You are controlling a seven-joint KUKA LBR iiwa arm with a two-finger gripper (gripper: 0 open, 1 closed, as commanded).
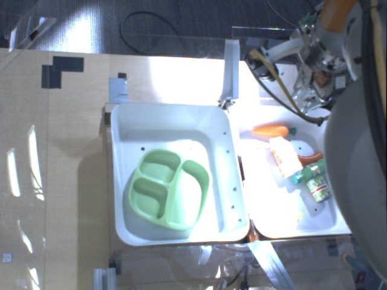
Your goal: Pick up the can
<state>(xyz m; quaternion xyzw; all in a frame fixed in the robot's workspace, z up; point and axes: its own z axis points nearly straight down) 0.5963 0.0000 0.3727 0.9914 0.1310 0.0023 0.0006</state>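
I take the right-hand shallow white bin point(266, 225) as my landmark. The can point(318, 188), a small cylinder with a green printed label and metal ends, lies on its side near that bin's right wall, toward the near edge, partly cut off by the big grey arm body point(357, 180). A small green bottle-like item point(305, 174) touches its upper-left end. A white rectangular packet point(284, 156) sits just beside that, toward the bin's middle. An orange plastic carrot point(270, 130) lies near the bin's far wall, and something red-brown point(310, 158) pokes out between packet and arm.

Handling, my read: rigid thin metal, light or moderate depending on fill, smooth and slippery label. On its side it will roll if nudged. I'd grip across the barrel at mid-length, fingers square to its axis, not over the ends. The green neighbour crowds one end, so finger clearance there looks tight.

The gripper point(311, 95) hangs past the bin's far right corner, above the rim, amid hoses and cabling. It is well apart from the can, which lies toward the bin's near side from it. Finger spacing I cannot tell; too cluttered and overexposed. Nothing visibly held.

Left bin point(175, 116) holds a pale green divided tray point(168, 189); not relevant.
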